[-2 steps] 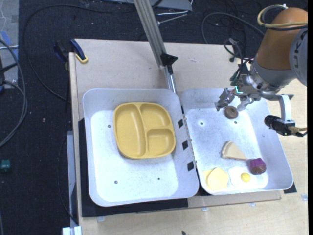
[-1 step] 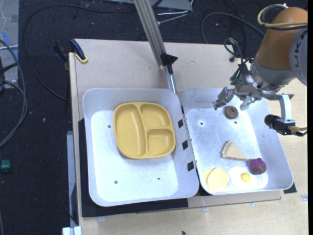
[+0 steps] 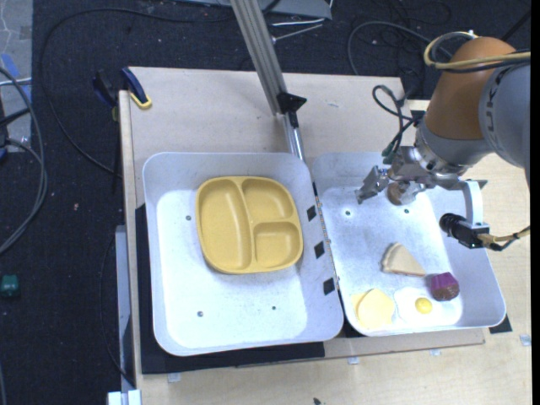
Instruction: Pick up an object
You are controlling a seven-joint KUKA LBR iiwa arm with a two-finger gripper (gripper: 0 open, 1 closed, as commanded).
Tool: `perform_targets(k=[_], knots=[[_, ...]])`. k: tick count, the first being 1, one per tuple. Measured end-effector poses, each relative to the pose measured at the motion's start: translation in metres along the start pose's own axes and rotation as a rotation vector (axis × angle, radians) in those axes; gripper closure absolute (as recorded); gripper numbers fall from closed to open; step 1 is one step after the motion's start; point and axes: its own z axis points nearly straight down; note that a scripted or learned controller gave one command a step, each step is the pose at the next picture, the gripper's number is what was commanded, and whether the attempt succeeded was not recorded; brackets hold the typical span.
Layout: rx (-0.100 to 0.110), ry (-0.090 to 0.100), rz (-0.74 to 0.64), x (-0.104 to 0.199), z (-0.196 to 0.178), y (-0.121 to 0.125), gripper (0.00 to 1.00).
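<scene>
The arm reaches in from the right, its orange band [image 3: 462, 87] high above the right bin [image 3: 354, 251]. The end effector [image 3: 381, 184] hangs over the upper part of that bin, close to the rear wall, with nothing seen between its fingers; whether they are spread or closed cannot be told from this angle.

The bin's items are crowded toward the near edge: a pale wedge [image 3: 400, 261] near the middle, a purple object [image 3: 444, 286] just beside it toward the right wall, a yellow disc [image 3: 375, 308] and a fried-egg shape [image 3: 418, 305] side by side along the front rim. All lie well apart from the end effector, with open white floor between.

The left bin [image 3: 169, 310] holds a yellow divided tray [image 3: 250, 224] set toward its upper middle, leaving bare floor along the front and left sides. A metal pole [image 3: 261, 45] slants down to the seam where the two bins meet on the bench [image 3: 202, 112].
</scene>
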Motion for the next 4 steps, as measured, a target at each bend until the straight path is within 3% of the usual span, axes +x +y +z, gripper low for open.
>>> perform_targets(k=[2,3,4], knots=[[-0.003,-0.001,0.0,0.003,0.087,0.002,0.0],[-0.007,-0.002,0.001,0.003,0.074,0.003,1.0],[-0.011,-0.002,-0.001,0.0,0.011,0.008,1.0]])
